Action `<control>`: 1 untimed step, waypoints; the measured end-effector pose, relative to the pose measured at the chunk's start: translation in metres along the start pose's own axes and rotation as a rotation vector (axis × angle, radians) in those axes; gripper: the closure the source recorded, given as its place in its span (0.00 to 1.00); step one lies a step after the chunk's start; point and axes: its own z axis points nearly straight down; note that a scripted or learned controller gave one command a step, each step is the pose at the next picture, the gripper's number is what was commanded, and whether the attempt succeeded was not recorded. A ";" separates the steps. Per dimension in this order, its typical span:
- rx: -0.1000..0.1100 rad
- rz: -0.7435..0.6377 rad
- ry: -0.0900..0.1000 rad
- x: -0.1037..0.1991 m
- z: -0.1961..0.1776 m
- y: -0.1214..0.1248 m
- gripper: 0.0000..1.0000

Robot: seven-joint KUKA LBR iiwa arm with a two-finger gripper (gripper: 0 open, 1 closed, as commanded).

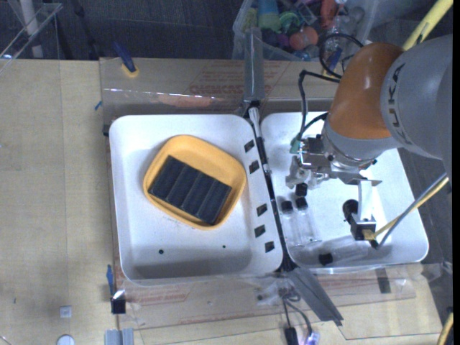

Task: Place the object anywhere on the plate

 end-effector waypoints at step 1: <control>0.003 -0.035 0.000 0.068 0.000 -0.014 1.00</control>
